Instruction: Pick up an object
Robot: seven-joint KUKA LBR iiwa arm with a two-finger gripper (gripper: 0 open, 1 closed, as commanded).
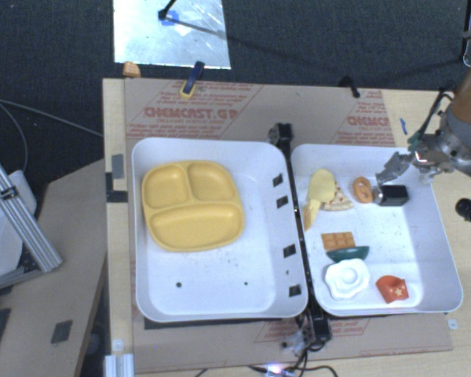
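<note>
The right bin holds several toy foods: a pale yellow piece, a pizza-like wedge, a small brown ring, a tan waffle square, a teal piece, a white fried egg and a red piece. My gripper hangs over the upper right of this bin, just right of the brown ring. It looks open: a grey finger above, a black one below, nothing between them.
The left bin carries a yellow divided plate. A black divider with clips runs between the bins. The arm comes in from the right edge. A metal sheet lies beyond the bench.
</note>
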